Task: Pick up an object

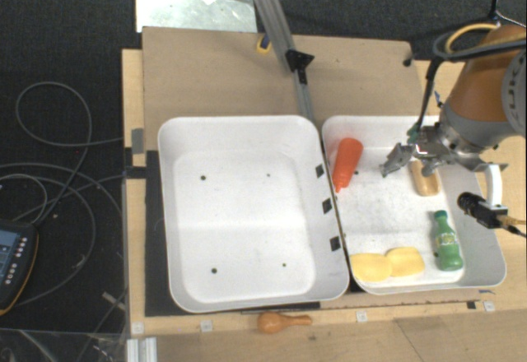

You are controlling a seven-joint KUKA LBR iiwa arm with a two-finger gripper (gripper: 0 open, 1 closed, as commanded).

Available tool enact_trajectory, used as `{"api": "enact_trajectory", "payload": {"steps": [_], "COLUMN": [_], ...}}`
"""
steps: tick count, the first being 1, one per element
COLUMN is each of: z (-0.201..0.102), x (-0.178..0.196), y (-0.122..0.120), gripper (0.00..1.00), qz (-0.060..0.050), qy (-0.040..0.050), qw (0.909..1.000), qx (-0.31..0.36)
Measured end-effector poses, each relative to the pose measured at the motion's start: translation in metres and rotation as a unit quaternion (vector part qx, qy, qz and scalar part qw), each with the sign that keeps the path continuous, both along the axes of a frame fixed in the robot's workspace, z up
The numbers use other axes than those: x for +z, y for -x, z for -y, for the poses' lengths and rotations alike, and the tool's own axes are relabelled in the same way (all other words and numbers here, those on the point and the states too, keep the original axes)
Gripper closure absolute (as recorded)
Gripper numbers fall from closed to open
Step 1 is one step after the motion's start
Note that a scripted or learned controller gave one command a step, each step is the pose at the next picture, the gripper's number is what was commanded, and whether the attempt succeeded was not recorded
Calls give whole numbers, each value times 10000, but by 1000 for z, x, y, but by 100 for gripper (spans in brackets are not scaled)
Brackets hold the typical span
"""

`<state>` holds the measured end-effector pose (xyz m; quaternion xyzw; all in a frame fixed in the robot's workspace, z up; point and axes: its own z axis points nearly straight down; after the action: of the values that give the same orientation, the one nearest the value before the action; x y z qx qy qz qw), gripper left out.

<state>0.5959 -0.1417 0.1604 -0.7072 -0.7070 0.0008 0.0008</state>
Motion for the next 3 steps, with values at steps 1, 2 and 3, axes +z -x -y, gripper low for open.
{"api": "enact_trajectory", "payload": {"steps": [1, 2, 3], "z": [-4, -3, 4], "x": [-43, -29, 28], "y": [3, 1, -8], "gripper": [0, 100, 100], "qz": [-2, 30, 51], "qy": [-3, 1, 10], "qw": [10000, 10000, 10000], "qx": [4, 2, 18]}}
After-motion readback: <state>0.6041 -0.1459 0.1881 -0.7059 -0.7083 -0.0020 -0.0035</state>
